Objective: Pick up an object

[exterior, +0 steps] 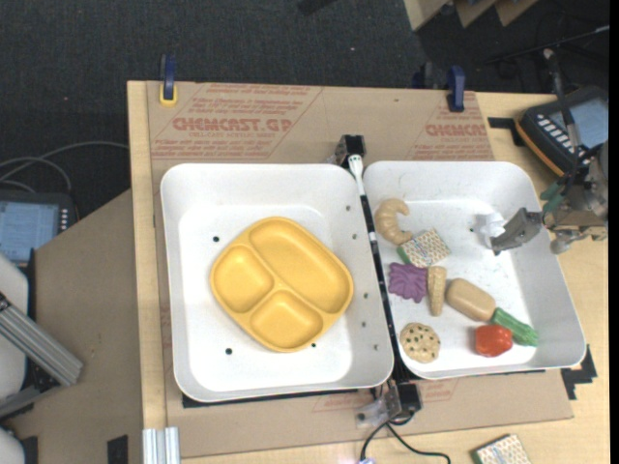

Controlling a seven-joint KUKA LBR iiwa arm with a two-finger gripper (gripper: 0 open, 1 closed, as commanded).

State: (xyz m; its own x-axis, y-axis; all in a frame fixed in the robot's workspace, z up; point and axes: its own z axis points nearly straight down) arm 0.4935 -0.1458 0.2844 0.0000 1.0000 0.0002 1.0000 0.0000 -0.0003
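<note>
Camera view has the nearest pick, a tan bread roll (pixel 470 299), lying in the right bin (pixel 455 177) among crowded food pieces. My tool (pixel 505 232) hovers above the bin's bare patch, holding nothing; spread or pressed together, I cannot tell. Descending here risks nudging the wafer (pixel 425 248) instead.

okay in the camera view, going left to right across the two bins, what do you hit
Yellow tray → croissant → purple piece → bread roll → tomato → end effector
</note>
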